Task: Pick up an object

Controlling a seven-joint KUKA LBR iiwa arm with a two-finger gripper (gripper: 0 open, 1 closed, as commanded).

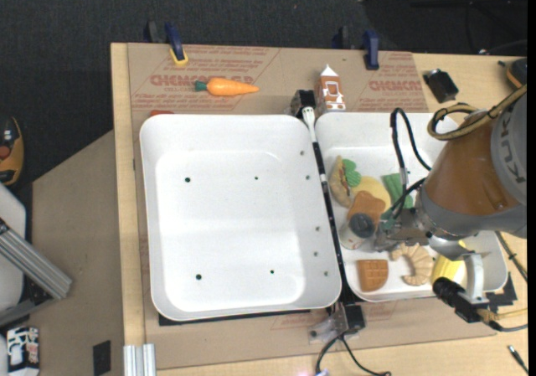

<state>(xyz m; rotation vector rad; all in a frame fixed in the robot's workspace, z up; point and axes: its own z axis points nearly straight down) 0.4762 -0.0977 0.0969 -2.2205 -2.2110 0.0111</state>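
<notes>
A smooth plastic carrot [228,87] lies on the cardboard bench [126,224] above the glossy left bin [234,215]. In the right bin [360,127], lumpy toy foods [362,198] cluster beneath the gripper [394,232]; its grip cannot be told.

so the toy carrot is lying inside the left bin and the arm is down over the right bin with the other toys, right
Not quite. The camera view shows the toy carrot lying on the brown board behind the left bin, outside it, not inside. The rest holds: the arm is down over the right bin, where the other toys lie.
</notes>
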